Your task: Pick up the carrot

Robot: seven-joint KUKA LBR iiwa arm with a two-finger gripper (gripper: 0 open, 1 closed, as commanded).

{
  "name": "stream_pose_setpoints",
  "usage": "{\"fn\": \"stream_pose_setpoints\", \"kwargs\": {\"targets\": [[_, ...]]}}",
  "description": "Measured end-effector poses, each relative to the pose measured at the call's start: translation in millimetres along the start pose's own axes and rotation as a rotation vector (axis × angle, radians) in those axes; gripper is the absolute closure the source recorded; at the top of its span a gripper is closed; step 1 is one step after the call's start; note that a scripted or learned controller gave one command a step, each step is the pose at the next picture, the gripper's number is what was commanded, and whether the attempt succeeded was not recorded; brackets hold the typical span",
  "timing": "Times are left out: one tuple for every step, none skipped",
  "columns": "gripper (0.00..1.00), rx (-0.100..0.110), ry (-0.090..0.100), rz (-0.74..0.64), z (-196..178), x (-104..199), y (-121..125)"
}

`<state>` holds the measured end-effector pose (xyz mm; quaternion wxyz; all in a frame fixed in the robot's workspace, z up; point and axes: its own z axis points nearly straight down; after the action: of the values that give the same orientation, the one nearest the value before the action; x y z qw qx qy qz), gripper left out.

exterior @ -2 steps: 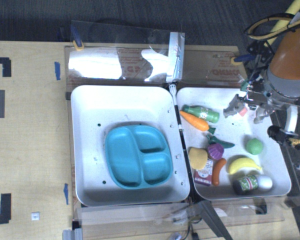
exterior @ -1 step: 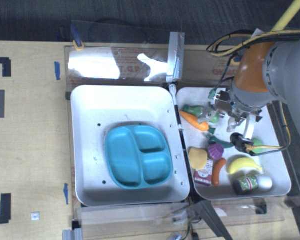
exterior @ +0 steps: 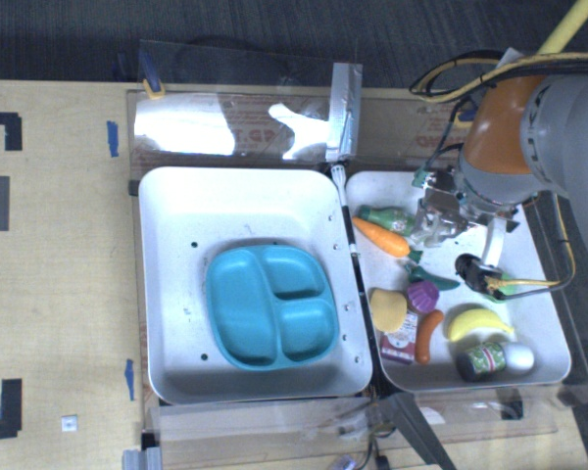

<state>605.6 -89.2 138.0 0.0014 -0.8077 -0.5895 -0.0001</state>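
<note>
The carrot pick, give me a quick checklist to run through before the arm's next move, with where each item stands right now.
1. Carrot in sight, lying in the right bin near its left wall: ok.
2. Gripper over the carrot: not ok, it sits just right of it.
3. Carrot between the fingers: not ok, nothing seen held.
4. Room around the carrot: not ok, a green item lies right behind it.
5. Finger opening: cannot tell.
6. Blue tray in the left bin, away from the pick: ok.

Two white bins, toy food clutter on the right.
Left bin (exterior: 167, 262) holds teal divided plate (exterior: 272, 305); right bin (exterior: 559, 346) has banana (exterior: 478, 322), sausage (exterior: 427, 336), green-labelled bottle (exterior: 492, 359), purple eggplant (exterior: 423, 297).
</note>
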Motion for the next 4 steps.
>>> {"fn": "stream_pose_setpoints", "kwargs": {"targets": [[0.00, 0.001, 0.000, 0.000, 0.4, -0.2, -0.1], [0.00, -0.034, 0.005, -0.133, 35.2, 0.4, 15.8], [0.00, -0.031, 0.003, -0.319, 36.9, 1.4, 11.9], [1.00, -0.042, 0.007, -0.321, 23.2, 4.9, 14.5]]}}
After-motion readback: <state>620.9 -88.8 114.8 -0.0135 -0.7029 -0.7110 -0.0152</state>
